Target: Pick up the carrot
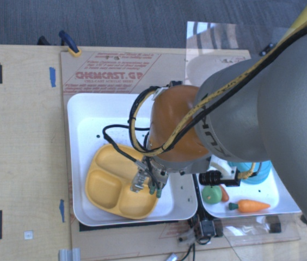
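Observation:
The orange carrot (250, 205) lies at the front of the right bin (284, 197), its tip pointing right. My gripper (147, 185) hangs over the left bin (83, 124), far left of the carrot and above the right part of a yellow divided plate (107, 186). Its two fingers stand apart, open, with only the plate showing between them. The grey arm and its orange band (178, 124) cover the back of the right bin.
A green and red round fruit (213, 194) sits just left of the carrot. A blue object (256, 174) peeks out from under the arm behind the carrot. Black and yellow cables loop from the wrist over the left bin.

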You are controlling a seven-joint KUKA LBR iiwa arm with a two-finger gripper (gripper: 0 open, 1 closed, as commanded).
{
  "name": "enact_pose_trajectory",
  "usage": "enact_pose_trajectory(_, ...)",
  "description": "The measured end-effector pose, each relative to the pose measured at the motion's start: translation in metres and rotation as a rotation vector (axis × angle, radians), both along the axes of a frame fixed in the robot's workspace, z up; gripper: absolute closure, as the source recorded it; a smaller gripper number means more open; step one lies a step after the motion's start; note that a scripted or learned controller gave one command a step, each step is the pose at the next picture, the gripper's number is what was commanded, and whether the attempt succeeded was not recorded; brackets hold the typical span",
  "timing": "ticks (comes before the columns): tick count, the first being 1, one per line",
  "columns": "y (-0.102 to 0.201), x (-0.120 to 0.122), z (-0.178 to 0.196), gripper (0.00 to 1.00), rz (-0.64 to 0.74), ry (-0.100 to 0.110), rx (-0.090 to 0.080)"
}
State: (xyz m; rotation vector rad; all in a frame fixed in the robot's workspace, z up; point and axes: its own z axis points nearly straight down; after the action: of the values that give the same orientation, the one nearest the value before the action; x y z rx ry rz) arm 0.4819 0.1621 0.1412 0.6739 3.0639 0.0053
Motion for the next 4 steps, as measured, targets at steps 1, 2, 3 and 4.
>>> enact_pose_trajectory(1,0.009,-0.002,0.080,1.00,-0.295,0.002,0.000)
enact_pose_trajectory(2,-0.015,0.030,-0.002,1.00,-0.101,0.009,-0.004)
enact_pose_trajectory(3,-0.017,-0.002,0.078,1.00,-0.406,0.002,0.000)
enact_pose_trajectory(4,-0.007,0.042,0.127,1.00,-0.545,0.001,0.001)
